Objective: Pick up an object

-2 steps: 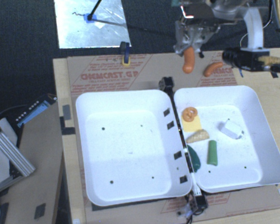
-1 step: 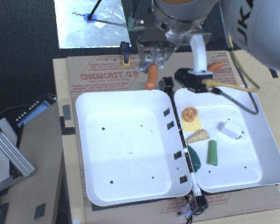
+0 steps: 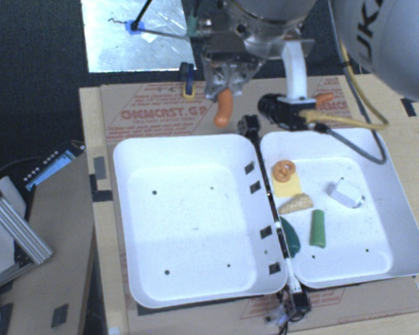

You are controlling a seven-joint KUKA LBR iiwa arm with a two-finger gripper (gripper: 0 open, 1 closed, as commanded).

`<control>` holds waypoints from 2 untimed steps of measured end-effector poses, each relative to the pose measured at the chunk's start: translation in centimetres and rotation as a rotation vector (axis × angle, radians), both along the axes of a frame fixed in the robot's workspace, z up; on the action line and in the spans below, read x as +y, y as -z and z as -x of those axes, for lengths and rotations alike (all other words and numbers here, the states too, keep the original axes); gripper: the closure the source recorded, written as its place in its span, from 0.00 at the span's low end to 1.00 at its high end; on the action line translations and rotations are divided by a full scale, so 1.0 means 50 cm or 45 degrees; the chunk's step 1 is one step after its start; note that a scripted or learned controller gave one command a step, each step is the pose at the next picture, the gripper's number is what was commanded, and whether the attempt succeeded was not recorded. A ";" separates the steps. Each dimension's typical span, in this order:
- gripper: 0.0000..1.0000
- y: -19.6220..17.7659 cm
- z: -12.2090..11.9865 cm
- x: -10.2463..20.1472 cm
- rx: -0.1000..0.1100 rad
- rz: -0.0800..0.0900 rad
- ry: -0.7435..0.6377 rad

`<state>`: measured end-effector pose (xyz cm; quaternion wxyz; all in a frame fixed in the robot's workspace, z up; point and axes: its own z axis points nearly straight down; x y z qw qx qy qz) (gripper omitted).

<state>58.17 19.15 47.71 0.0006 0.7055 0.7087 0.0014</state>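
Carrot (image 3: 223, 108), orange, is seen clamped upright between the fingers of the gripper (image 3: 224, 89), held above the far edge of the left bin (image 3: 132, 162). Grip is judged narrow; slippage may be caused by swinging.
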 end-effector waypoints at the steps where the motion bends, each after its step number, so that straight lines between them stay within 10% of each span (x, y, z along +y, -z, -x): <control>1: 1.00 0.449 0.153 0.002 0.026 0.008 0.004; 2: 1.00 0.657 0.130 0.088 0.016 0.004 0.000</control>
